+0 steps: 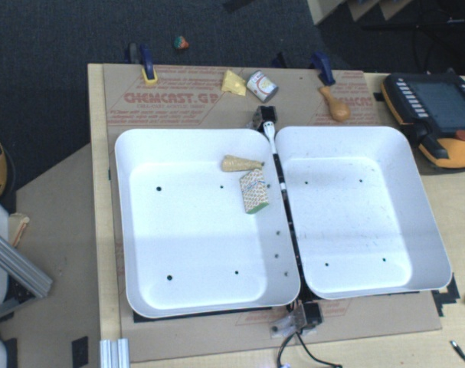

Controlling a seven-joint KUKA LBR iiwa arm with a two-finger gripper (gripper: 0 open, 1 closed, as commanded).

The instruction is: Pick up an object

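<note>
Reading "CHEMCAST" on the board [171, 96] — patterned packet [253, 190] in left bin [140, 228].

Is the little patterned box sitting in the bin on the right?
No, the patterned box lies in the left bin, beside a tan cone-shaped piece, close to the divide between the two bins.

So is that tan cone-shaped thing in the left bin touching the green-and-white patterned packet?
Cannot tell. The camera view shows the tan cone right above the patterned packet, edges meeting with no clear gap.
</note>
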